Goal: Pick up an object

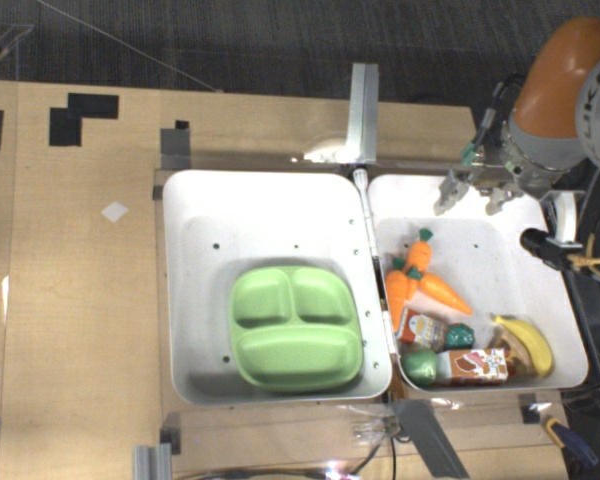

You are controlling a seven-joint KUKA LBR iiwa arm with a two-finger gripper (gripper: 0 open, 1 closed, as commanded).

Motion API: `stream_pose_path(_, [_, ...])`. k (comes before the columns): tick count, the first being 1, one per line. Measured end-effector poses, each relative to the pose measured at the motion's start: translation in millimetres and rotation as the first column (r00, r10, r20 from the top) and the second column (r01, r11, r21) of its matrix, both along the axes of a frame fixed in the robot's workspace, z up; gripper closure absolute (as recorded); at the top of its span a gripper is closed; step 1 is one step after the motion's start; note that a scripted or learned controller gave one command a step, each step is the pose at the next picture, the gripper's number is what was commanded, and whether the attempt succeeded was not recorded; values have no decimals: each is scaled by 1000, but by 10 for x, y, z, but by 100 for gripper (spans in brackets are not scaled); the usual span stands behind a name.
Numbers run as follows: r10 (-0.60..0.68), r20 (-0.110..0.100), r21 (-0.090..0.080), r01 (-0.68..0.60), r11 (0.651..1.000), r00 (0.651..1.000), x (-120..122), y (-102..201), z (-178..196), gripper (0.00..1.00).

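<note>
The gripper (472, 202) hangs at about two o'clock in the view, over the upper rim of the right bin (540, 253), and its two pale fingers (448, 196) stand spread apart with bare white bin floor showing between them, so the pincer is released and grasps nothing. Above it, towards one o'clock, the arm's orange band (560, 68) rounds into the grey wrist. The things to pick lie heaped in the lower half of that right bin, at roughly four to five o'clock from the frame's centre and well apart from the fingers. Two orange carrots (425, 283) with green tops lie against the bin's left wall, one pointing up towards twelve o'clock, the other slanting towards four o'clock. Just below them sits a small packet (423, 325) with red and white print, touching a dark green round piece (460, 334). At the bin's bottom edge a green ball-like fruit (418, 367) rests beside a small carton (477, 365) lying on its side, and a yellow banana (527, 341) curves at the carton's three o'clock side. The left bin (205, 228), at about seven o'clock, bears a green divided tray (296, 325) with three compartments, set in its lower half.
</note>
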State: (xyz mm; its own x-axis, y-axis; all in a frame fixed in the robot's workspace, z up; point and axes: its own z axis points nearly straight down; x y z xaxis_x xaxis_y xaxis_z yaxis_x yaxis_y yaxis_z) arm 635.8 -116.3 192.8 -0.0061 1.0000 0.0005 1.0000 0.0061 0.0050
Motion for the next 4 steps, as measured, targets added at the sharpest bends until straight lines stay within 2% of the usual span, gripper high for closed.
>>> stream_pose_path(1, [135,4,-2,-135,991,991,65,137,-953,0])
stream_pose_path(2, [-31,3,-1,31,1000,1000,305,238,-184,0])
stream_pose_path(3, [-31,2,-1,31,1000,1000,304,238,-186,0])
stream_pose_path(4, [65,1,-2,-65,998,998,343,514,-19,0])
